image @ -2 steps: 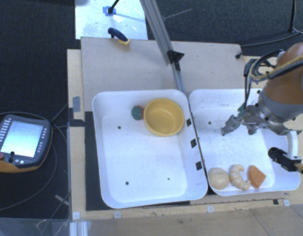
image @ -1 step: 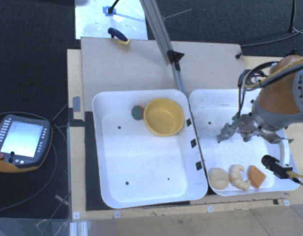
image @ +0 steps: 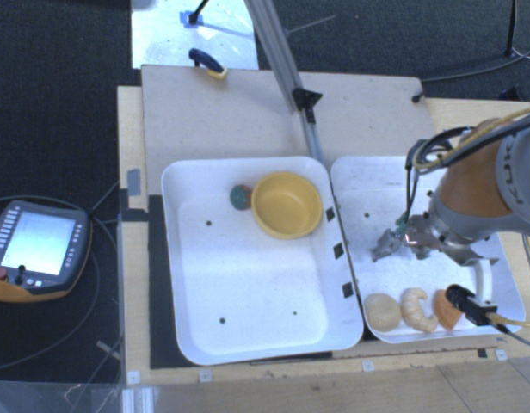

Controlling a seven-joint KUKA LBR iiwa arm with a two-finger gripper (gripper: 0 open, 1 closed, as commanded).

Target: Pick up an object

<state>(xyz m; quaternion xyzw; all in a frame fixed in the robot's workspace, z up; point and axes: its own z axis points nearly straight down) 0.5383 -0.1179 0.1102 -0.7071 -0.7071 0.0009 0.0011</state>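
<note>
We see the grey arm with its orange band [image: 471, 192] reaching in from the right over the right-hand shallow white bin [image: 368, 179], its end effector [image: 390, 246] low above the bin's bare floor. We cannot tell whether it is apart or together; nothing shows clamped in it.

The likeliest things to pick lie in a row along the near wall of that bin: a pale cream rounded lump [image: 384, 311], a whitish curved shrimp-like piece [image: 415, 308] just beside it, and an orange-red piece [image: 446, 308] next along, partly behind a black part of the arm. They sit crowded together in the bin's near end, which we judge makes a clean grasp harder.

The end effector is well short of that row, so in our judgement the pick is not yet made.

In the left-hand white bin [image: 239, 317], a round yellow plastic bowl [image: 286, 205] rests near the far wall, with a small dark green ball [image: 240, 197] touching its left side.
</note>
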